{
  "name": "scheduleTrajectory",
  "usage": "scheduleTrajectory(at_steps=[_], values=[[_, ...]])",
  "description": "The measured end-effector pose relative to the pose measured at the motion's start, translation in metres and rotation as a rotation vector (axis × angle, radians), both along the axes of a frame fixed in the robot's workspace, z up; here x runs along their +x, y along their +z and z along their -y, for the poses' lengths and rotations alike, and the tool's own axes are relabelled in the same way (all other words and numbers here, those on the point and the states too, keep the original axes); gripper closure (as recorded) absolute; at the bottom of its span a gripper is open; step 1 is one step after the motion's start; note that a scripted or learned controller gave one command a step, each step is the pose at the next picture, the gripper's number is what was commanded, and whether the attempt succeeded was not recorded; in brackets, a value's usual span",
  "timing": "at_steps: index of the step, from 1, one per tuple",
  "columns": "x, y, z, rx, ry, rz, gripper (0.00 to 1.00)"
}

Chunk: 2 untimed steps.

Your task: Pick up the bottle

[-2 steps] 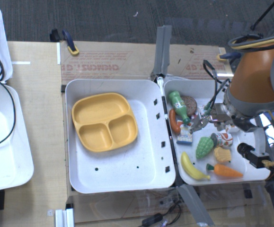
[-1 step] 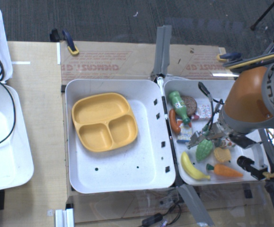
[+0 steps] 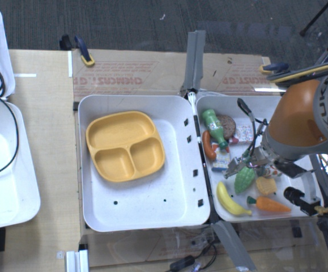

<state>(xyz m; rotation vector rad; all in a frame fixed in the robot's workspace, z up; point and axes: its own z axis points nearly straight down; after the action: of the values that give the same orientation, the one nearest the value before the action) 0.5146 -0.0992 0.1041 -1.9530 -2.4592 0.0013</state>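
Bottle (image 3: 214, 128): green, lying flat in the right bin (image 3: 231, 214) near its upper left corner, close to the bin's left wall.
Bottle axis: long axis runs from upper left to lower right; which end is the neck is hard to tell.
Bottle neighbours: an orange-red sausage-like item (image 3: 208, 145) lies just beside it on the left, a round brown item (image 3: 228, 125) just beside it on the right, with a pale printed packet (image 3: 244, 132) further right.
Gripper (image 3: 242, 164): hangs low over the middle of the right bin, below and right of the bottle, apart from it; finger state cannot be told, since the metal parts blur into the clutter.
Arm (image 3: 299, 120): orange band and grey body cover the right side of the right bin.
Crowding: a green bumpy item (image 3: 245, 180), a banana (image 3: 230, 200), a carrot (image 3: 271, 205) and a yellowish piece (image 3: 265, 185) fill the bin's lower part.
Open room: the left bin (image 3: 96, 208) bears one yellow divided plate (image 3: 125, 145), with bare floor below and right of it.
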Motion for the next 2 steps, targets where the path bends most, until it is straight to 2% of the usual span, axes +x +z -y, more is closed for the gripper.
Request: scheduleTrajectory(at_steps=[1,2], values=[[0.000,0.008,0.001,0.000,-0.004,-0.002,1.00],[-0.008,0.176,-0.026,-0.003,-0.240,-0.001,1.00]])
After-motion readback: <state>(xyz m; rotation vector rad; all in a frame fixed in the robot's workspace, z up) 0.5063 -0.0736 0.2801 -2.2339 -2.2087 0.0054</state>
